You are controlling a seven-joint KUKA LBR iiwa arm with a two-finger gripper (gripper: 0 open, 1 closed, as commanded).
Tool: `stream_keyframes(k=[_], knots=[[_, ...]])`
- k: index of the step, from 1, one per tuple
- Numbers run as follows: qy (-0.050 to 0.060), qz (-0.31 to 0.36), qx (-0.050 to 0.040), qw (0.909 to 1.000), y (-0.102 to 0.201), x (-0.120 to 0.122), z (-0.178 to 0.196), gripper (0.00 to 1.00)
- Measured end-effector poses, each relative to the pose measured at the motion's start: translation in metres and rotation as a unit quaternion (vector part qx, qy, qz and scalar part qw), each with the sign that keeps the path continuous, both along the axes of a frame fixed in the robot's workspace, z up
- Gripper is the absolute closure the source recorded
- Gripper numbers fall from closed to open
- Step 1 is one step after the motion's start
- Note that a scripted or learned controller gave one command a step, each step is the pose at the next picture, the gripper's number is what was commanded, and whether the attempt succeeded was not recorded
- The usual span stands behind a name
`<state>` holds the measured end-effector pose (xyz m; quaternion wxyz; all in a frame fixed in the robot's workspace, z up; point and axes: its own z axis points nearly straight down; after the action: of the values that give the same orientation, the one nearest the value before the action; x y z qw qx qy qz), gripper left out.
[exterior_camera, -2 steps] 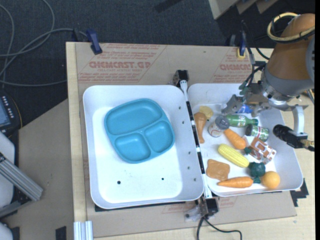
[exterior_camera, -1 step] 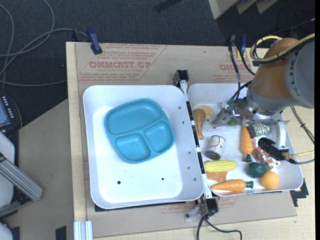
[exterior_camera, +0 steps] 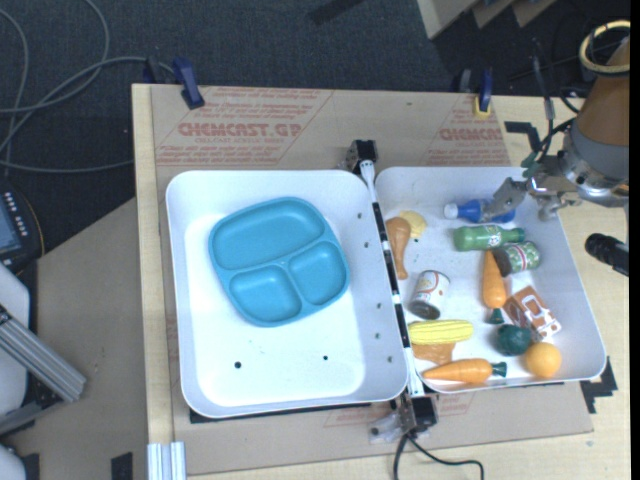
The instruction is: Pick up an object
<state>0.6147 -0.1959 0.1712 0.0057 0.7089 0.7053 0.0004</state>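
The right bin (exterior_camera: 570, 268) holds several toy foods. A blue bottle (exterior_camera: 482, 209) with a white cap lies at the back, with a green bottle (exterior_camera: 487, 236) just in front of it. Beside these are a small green can (exterior_camera: 520, 258), an upright carrot (exterior_camera: 492, 281), a tin can (exterior_camera: 430, 290), a corn cob (exterior_camera: 441, 332), a second carrot (exterior_camera: 465, 371), an orange (exterior_camera: 543, 360) and an orange-and-white box (exterior_camera: 533, 312). My gripper (exterior_camera: 535, 186) hangs over the bin's back right corner, close above the blue bottle's right end. Nothing shows held in it.
The left bin (exterior_camera: 200, 348) holds a blue divided plate (exterior_camera: 280, 260). A tan cone-shaped toy (exterior_camera: 400, 238) lies by the divider between the bins. Clamps (exterior_camera: 186, 81) grip the bench's back edge. The arm's orange band (exterior_camera: 605, 118) stands above the right bin's far corner.
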Motion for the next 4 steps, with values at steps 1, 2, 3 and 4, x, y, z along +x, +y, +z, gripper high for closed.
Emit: stream_keyframes(k=[1,2,3,4], knots=[[-0.001,0.005,0.0001,1.0000,0.041,0.051,-0.066,0.00],[-0.001,0.001,0.0004,1.0000,0.043,0.012,-0.080,0.00],[0.006,-0.001,0.0051,1.0000,-0.004,-0.074,-0.086,0.00],[0.002,0.002,0.0038,1.0000,-0.001,-0.069,-0.075,1.00]])
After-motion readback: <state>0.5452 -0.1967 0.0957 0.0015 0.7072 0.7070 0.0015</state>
